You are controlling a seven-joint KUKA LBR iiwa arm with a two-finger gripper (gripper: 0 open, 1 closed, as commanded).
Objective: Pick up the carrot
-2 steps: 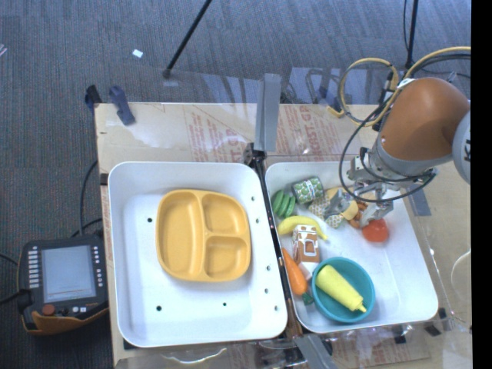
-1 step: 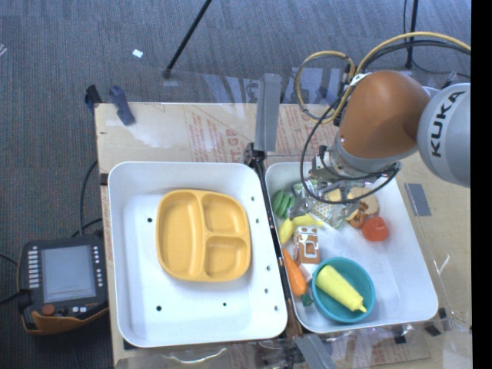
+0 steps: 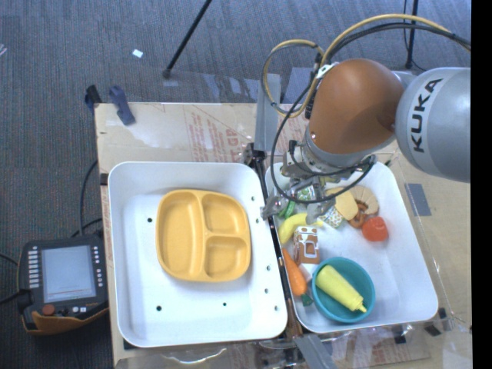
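Here, tapered orange carrot (image 3: 296, 277), glossy bin (image 3: 407, 283)

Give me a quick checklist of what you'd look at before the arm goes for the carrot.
1. Carrot located: ok, at the right bin's left wall.
2. Carrot free from above: ok, nothing lies on it.
3. Room for a grasp: not ok, wall on one side, blue bowl and small box close by.
4. Tool above the carrot: not ok, it hangs further back, over the banana.
5. Tool open: cannot tell.
6. Yellow plate: ok, apart in the left bin.
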